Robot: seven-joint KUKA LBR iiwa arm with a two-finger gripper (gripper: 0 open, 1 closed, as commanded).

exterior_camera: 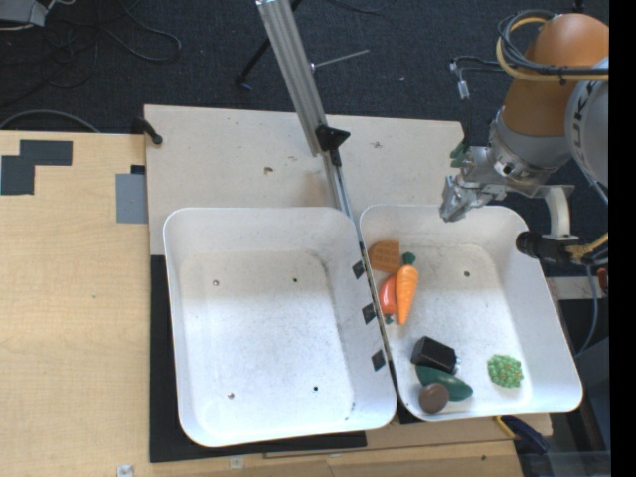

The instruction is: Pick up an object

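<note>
Bench (229, 157) first: pale board w/ two shallow white bins side by side. Left bin (189, 266) is the bigger-looking one from this angle, its white floor speckled w/ a few dark dots. Right bin (542, 296) holds all the objs. A slanted alum. rail (298, 78) comes down from the top centre and meets the seam between the bins, black clips along that seam.

My arm (556, 68) comes in from the right, orange band up top, grey wrist below. My gripper (459, 207) hangs over the back-left rim of the right bin, above the bin wall, well apart from every obj. Nothing between my fingers that I can see; whether they're spread or closed, can't tell from this angle, too small & dark.

Objs in right bin, approx big to small: orange carrot (406, 292) w/ green top, lying against the left wall near the seam, a red item (387, 298) tucked just beside it on the left. Brown block (385, 255) touching the carrot's top end, toward the bin's back-left. Black box (434, 353) nearer the front, centre-left. Teal piece (452, 386) just below it, touching. Green bumpy ball (505, 371) front right, apart from the rest. Brown round obj (433, 398) at the front edge, against the teal piece.
</note>
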